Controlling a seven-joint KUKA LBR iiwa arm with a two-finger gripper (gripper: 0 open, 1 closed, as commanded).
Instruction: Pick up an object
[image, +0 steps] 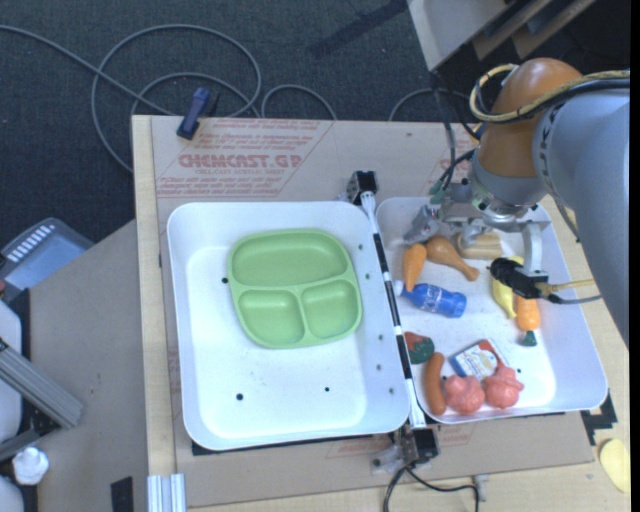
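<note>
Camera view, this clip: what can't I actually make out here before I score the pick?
- Gripper: its fingers, hidden beneath the wrist, so open or shut cannot be told.
- Drumstick toy: whether the gripper touches it; the wrist covers its upper end.
- Small carton: its label is too small to read.
- Right bin: its far edge is covered by the arm.

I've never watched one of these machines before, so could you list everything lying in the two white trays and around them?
Bins: two, white, side by side on the bench.
Divided plate: one, green, left bin.
Bottle: one, blue, right bin.
Carrot: one, orange, right bin, upper left.
Drumstick toy: one, tan, beneath the gripper.
Banana: one, yellow, right side.
Pink toys: a cluster, near corner.
Clip: one, blue, bench's far edge.
Gripper: one, grey, over right bin.
</note>
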